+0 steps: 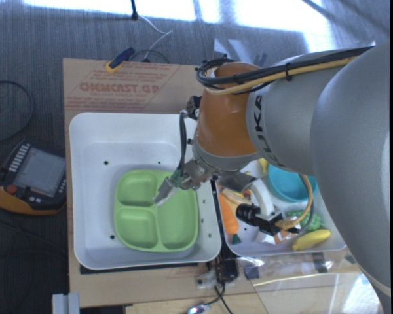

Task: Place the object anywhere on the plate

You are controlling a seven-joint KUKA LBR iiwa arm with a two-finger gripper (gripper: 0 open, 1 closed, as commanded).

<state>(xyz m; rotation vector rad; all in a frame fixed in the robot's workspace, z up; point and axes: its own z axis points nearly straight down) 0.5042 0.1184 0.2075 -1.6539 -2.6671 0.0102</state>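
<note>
A light green divided plate (pixel 150 224) with three compartments lies in the left white bin (pixel 92 175). My gripper (pixel 172 187) hangs over the plate's upper right part, above the ridge between the compartments, reaching in from the right under the orange wrist band. A small dark green bit (pixel 177 174) shows right at the gripper; I cannot tell whether it is a held thing.
The right bin (pixel 334 244) holds an orange carrot-like piece (pixel 229 220), a blue bowl (pixel 289 183), a yellow banana-like piece (pixel 310 239) and a small green item (pixel 312 223). The arm covers much of that bin. A teach pendant (pixel 31 178) lies off the bench at left.
</note>
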